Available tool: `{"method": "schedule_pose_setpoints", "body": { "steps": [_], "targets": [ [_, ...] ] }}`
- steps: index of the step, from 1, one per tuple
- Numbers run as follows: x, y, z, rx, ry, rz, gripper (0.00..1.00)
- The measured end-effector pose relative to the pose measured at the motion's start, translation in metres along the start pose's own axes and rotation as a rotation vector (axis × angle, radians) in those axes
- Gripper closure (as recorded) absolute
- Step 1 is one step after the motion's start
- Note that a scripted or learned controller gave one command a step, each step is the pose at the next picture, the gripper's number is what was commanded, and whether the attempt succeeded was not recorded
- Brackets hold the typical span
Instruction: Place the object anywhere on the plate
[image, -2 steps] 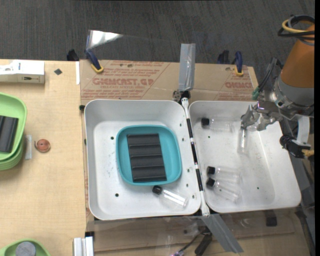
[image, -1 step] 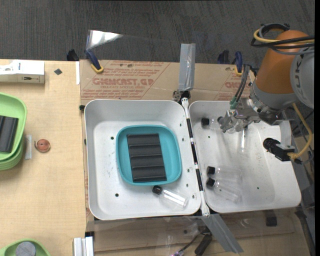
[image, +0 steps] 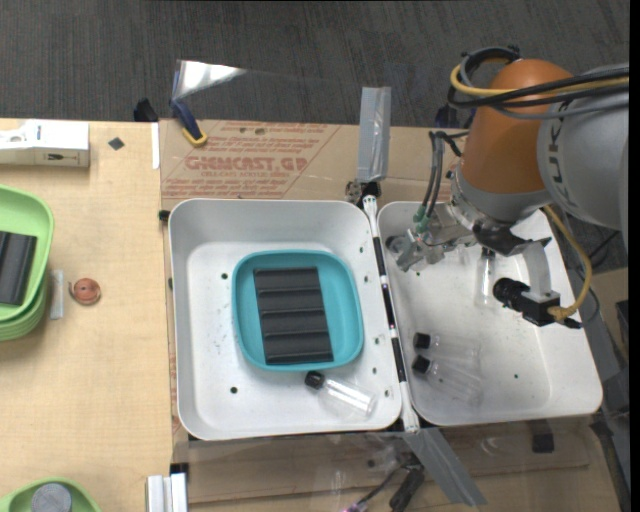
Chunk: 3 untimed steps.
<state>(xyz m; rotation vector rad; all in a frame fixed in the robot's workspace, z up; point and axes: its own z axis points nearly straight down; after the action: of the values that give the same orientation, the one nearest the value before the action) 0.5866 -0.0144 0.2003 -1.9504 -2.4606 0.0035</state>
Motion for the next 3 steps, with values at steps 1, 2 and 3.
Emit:
{"method": "schedule_pose_setpoints", "body": {
  "steps": [1, 2, 3],
  "targets": [
    [0.084, -0.006, 0.010, 0.000, 0.000, -0.092, 1.00],
    [0.084, -0.006, 0.010, 0.000, -0.001, -0.091, 0.00],
    [0.060, -0.023, -0.035, -0.002, -0.001, -0.044, 0.00]
  ]
}}
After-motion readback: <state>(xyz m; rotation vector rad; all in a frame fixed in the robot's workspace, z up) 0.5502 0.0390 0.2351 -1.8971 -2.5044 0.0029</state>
